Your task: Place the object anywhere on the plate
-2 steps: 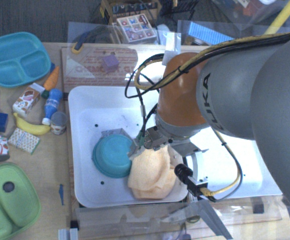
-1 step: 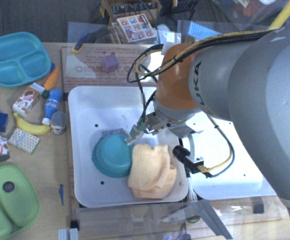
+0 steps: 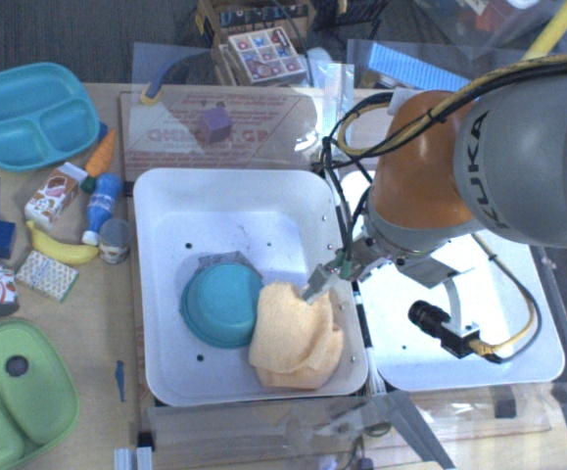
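Note:
A teal round plate (image 3: 222, 305) lies in the left bin (image 3: 165, 204), toward its front. A yellow, soft, crumpled object (image 3: 296, 336) rests against the plate's right side, in the bin's front right corner. My gripper (image 3: 319, 283) reaches in from the right over the wall between the bins. Its tip is at the yellow object's upper right edge, seemingly touching it. The grey and orange arm (image 3: 430, 164) hides the gripper's upper part. A flat grey scrap (image 3: 218, 259) pokes out behind the plate.
The right bin (image 3: 518, 360) sits under the arm, with a black fitting on a yellow cable (image 3: 438, 325) over it. Left of the bins lie a blue divided tray (image 3: 33, 116), a banana (image 3: 60, 246), a small bottle (image 3: 100, 207) and a green tray (image 3: 14, 390).

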### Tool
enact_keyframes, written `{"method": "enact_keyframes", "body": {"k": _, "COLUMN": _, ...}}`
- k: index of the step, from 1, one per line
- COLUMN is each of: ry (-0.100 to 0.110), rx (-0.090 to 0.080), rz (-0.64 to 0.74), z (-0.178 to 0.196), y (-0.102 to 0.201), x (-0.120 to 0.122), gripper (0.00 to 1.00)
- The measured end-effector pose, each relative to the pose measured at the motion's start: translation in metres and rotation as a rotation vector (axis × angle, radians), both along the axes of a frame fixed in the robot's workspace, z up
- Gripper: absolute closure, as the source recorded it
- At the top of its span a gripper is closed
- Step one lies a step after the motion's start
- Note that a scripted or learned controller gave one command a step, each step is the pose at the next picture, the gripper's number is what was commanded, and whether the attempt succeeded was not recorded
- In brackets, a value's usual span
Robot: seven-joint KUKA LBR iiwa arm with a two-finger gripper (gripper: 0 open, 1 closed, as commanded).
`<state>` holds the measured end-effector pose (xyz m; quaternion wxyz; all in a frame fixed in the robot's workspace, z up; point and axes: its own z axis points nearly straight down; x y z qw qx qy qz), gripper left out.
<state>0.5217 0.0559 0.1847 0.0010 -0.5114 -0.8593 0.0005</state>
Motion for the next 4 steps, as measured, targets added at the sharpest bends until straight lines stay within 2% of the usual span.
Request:
{"method": "enact_keyframes", "body": {"k": 1, "ry": -0.004, "rx": 0.000, "rz": -0.002, "z": 0.0102, "y": -0.0009, "x": 0.0012, "gripper": 1.00}}
{"method": "enact_keyframes", "body": {"k": 2, "ry": -0.004, "rx": 0.000, "rz": -0.002, "z": 0.0102, "y": -0.0008, "x": 0.0012, "gripper": 0.00}}
{"method": "enact_keyframes", "body": {"k": 4, "ry": -0.004, "rx": 0.000, "rz": -0.002, "z": 0.0102, "y": -0.0008, "x": 0.0012, "gripper": 0.00}}
